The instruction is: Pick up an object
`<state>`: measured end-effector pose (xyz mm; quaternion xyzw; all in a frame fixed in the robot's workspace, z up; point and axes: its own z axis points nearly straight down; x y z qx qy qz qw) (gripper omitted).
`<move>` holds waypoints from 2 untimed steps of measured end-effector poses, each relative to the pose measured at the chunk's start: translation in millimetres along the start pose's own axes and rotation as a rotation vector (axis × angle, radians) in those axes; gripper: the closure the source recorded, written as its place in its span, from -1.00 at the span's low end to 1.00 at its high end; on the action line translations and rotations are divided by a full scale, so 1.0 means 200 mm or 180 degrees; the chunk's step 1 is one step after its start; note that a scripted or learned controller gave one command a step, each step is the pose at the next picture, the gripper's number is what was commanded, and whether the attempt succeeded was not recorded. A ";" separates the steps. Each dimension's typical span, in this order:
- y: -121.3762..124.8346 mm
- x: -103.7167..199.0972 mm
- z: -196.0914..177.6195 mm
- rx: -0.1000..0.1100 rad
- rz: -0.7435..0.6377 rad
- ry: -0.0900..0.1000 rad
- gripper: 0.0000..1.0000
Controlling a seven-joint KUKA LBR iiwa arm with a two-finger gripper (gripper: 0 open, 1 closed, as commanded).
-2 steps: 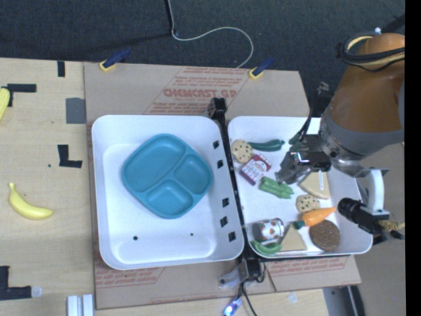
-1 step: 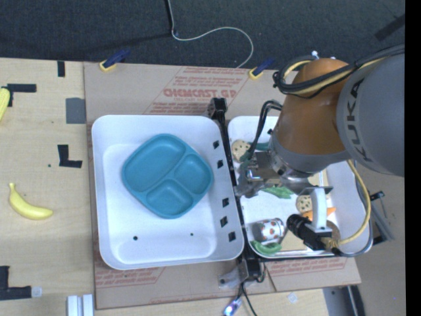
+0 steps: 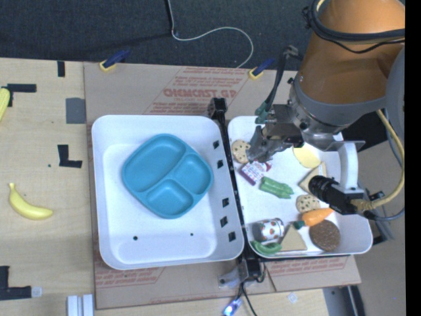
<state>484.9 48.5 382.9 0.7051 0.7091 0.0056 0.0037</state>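
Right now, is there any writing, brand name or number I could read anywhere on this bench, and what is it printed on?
"CHEMCAST GP": red print, seen upside down, on the cardboard sheet under the two bins; my best reading, as it is faint.
The smaller red lines beside it on the cardboard are too blurred to read.
The purple-and-white wrapper in the right bin carries print too small to read.

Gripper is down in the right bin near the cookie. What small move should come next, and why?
Probably a short straight descent, then close. The gripper hangs low in the right bin over the purple wrapper, with the cookie just to its left and the green pepper just beyond. I see nothing between its fingers, so nothing looks picked yet.
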 end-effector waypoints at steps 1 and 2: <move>-0.01 0.15 0.08 0.0052 0.0007 -0.0011 1.00; 0.00 0.27 -0.25 0.0025 0.0002 -0.0003 1.00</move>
